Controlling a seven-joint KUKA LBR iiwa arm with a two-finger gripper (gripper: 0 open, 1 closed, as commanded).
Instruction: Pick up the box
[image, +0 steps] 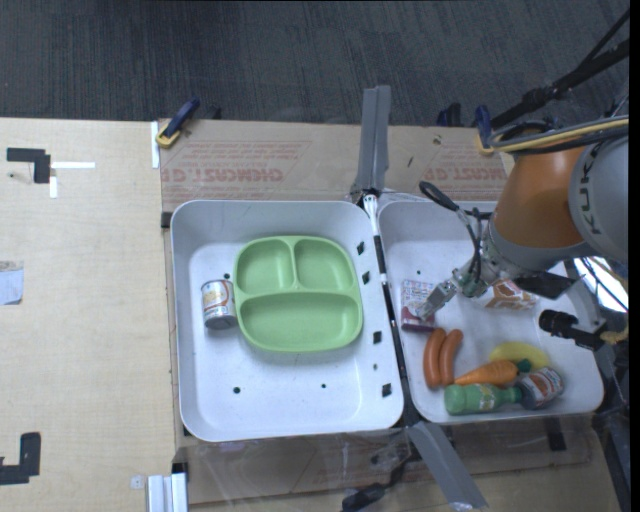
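Hand (447, 292) sits low in the right bin (398, 370), arm coming from the right with its orange band (535, 205) above and behind. Fingertips are right at the box (416, 302), a small flat red-and-white carton lying on the bin floor at the hand's left side, close to the divider between bins. Cannot tell whether the fingers are apart or closed, or whether the box is between them; too small and blurred.

Just below the hand: two sausages (441, 356) side by side. Further below and to its right: carrot (487, 374), yellow lemon-like piece (518, 352), green bottle (483, 399) lying flat, and a small can (541, 385) at its end. Right of the hand, a red-and-white packet (512, 294) partly under the arm.

Well left of the hand, in the left bin (190, 330): green divided plate (298, 294), with a tin can (217, 303) lying just beside its left edge. Both bins rest on the desk (80, 300).
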